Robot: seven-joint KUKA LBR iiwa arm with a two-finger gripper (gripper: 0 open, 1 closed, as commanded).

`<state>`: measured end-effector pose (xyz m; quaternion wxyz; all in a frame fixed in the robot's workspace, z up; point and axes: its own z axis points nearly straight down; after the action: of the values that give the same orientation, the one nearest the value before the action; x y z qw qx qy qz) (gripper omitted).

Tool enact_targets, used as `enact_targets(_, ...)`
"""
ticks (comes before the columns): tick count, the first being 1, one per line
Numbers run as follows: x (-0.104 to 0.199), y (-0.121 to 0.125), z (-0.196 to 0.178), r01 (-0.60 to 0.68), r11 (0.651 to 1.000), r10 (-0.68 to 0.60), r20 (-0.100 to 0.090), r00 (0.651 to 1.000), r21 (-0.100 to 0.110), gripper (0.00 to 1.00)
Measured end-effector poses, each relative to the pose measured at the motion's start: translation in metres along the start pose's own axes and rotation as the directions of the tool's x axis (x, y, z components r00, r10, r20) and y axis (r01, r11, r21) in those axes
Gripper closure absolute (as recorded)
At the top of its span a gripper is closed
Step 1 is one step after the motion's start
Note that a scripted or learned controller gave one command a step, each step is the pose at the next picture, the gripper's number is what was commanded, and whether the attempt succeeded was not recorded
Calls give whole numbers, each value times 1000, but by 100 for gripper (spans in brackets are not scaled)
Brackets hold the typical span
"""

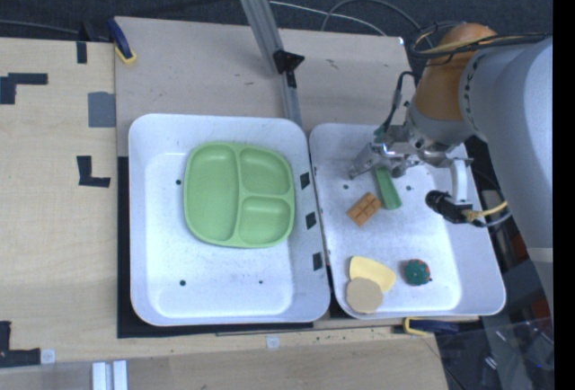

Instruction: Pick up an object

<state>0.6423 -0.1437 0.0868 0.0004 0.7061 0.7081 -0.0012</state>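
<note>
2 bins sit on the table [207,65]; the right bin [476,280] holds a green stick [388,189] directly under the tool [393,160]. I cannot tell its state. Best: descend straight, straddling the stick, clear of the brown block [363,208] at 7 o'clock.

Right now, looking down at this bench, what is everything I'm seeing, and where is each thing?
White bins: two, side by side on the bench.
Divided plate: one, light green, three compartments, lying in the left bin.
Stick-shaped piece: one, dark green, upper part of the right bin, just under the claw.
Ridged block: one, orange-brown, right bin, beside the green stick's lower end.
Flat wedge: one, yellow, near edge of the right bin.
Round disc: one, tan, touching the yellow wedge, at the near edge.
Small ball-like thing: one, dark green with a red spot, right of the wedge.
Arm: one, grey with an orange band, reaching in from the right.
Claw: one, metal, low over the green stick.
</note>
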Motion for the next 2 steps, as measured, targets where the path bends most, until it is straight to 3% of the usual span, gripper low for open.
enact_targets(1,1,0,-11,1,1000,-1,-1,1000,1,100)
enact_targets(2,0,-6,-72,-1,1000,1,-1,1000,-6,100)
